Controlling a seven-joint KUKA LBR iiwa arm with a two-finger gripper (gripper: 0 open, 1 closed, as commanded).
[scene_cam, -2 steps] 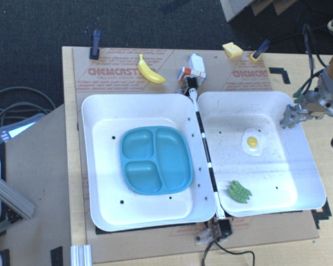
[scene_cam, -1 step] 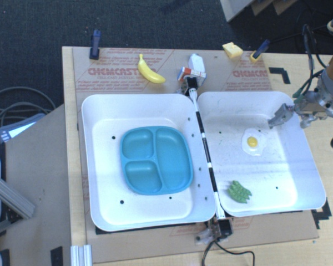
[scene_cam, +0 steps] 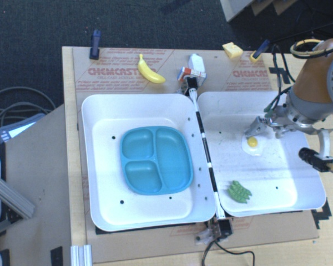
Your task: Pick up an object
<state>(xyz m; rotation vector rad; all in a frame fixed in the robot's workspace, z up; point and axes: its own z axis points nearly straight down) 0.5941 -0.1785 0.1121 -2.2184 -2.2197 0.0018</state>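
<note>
Both bins, the left bin (scene_cam: 100,165) and the right bin (scene_cam: 283,195), are plain white, and the left one carries a turquoise-blue divided plate (scene_cam: 155,159). The right bin contains a white fried-egg toy with a yellow yolk (scene_cam: 252,144) and a green leafy toy (scene_cam: 239,192). The bench top (scene_cam: 77,71) is tan board with red printed lettering, bearing a yellow banana (scene_cam: 150,71) and a pale yellow cheese wedge (scene_cam: 232,50); the arm (scene_cam: 313,76) shows an orange band over grey.

We find the divided plate (scene_cam: 156,160) in the left bin (scene_cam: 100,121). In the right bin (scene_cam: 288,201) the fried egg (scene_cam: 252,144) lies behind the leafy vegetable (scene_cam: 239,192). A banana (scene_cam: 149,71) rests on the surface (scene_cam: 122,68) behind the left bin.
</note>
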